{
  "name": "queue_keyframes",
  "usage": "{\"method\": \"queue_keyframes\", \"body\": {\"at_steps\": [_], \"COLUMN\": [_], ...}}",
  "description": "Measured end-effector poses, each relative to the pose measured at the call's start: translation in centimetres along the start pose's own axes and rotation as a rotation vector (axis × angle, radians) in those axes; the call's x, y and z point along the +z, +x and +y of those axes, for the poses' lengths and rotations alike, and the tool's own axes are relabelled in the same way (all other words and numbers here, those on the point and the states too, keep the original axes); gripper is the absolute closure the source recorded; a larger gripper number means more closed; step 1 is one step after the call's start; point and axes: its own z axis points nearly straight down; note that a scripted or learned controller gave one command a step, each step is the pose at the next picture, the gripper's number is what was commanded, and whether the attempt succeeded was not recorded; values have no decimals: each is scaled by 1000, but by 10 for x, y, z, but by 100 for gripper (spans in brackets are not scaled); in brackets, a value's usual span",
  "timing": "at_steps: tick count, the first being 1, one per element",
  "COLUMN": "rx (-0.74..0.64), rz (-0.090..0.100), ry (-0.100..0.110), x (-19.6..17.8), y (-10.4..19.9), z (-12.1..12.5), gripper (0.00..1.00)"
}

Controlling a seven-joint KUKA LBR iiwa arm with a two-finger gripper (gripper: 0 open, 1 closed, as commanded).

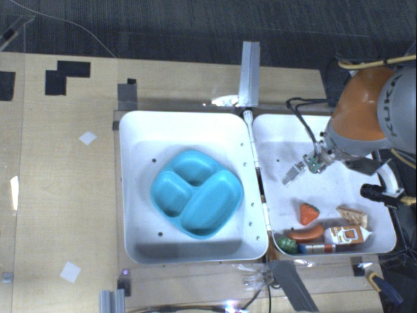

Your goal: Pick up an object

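I see the gripper point(294, 170) hanging over bare floor in the right bin point(280, 142), fingers spread wide and holding nothing. The pickable things — an orange wedge point(309, 212), a red sausage-shaped piece point(305, 233), a small carton point(345, 235) — crowd the near wall, apart from it. The blue divided tray point(197, 192) sits in the left bin point(133, 175). My worry: a descent here closes on air, and a reach into that cluster may hit the bin wall.

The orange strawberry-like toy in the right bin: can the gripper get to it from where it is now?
Probably yes. The gripper hangs over bare floor of the right bin, and the orange toy lies apart from the pile along the near wall, with nothing over it.
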Motion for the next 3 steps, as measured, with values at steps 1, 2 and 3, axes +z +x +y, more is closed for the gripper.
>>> {"method": "queue_keyframes", "body": {"at_steps": [1,2,3], "rx": [-4,16,19], "rz": [2,-3,-12], "ry": [2,-6,-14], "x": [-26,23,11], "y": [53,54,51], "z": [-57,-72,-69], "gripper": [0,0,100]}}
